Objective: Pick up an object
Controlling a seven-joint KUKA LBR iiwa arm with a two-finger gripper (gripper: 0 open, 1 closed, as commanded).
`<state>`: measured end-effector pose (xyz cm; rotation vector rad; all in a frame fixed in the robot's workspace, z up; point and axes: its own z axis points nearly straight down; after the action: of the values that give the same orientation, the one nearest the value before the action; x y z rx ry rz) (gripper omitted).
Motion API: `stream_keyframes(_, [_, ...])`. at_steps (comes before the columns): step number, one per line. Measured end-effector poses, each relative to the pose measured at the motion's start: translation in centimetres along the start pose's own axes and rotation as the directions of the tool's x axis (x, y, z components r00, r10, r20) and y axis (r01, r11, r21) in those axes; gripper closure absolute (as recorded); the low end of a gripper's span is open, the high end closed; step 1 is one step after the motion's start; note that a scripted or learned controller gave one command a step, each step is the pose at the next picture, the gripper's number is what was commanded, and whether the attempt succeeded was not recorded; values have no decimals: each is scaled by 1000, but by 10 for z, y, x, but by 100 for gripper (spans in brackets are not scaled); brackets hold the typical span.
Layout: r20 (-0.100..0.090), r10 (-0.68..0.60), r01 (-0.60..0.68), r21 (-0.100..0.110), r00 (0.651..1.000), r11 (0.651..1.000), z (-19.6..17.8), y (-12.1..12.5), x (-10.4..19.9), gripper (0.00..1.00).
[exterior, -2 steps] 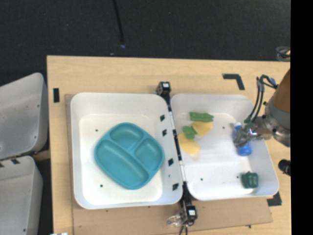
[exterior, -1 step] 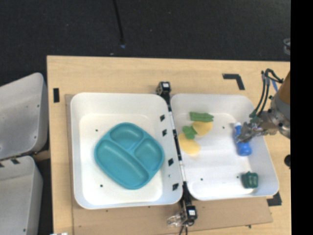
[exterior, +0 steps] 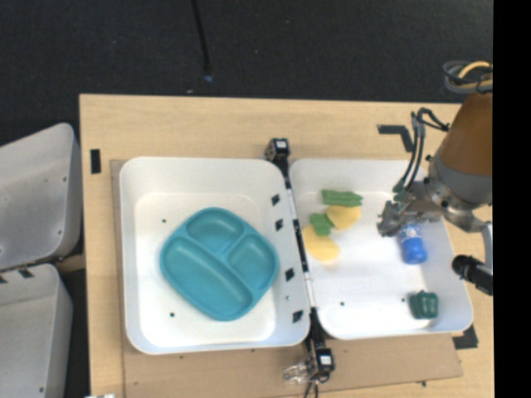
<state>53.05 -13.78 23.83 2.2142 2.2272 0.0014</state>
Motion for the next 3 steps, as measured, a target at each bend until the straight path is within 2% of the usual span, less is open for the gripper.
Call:
stream_keyframes(1, [-1, -2, 2, -3, 1000, 1000, -10, 28, 50, 100])
stream_keyframes(2, [-1, -1, 1, -1, 1000, 1000, -11, 41, 96, 100])
stream_keyframes(3, [0, 0, 0, -1, 1000, 1000, 1, 63, 143, 100])
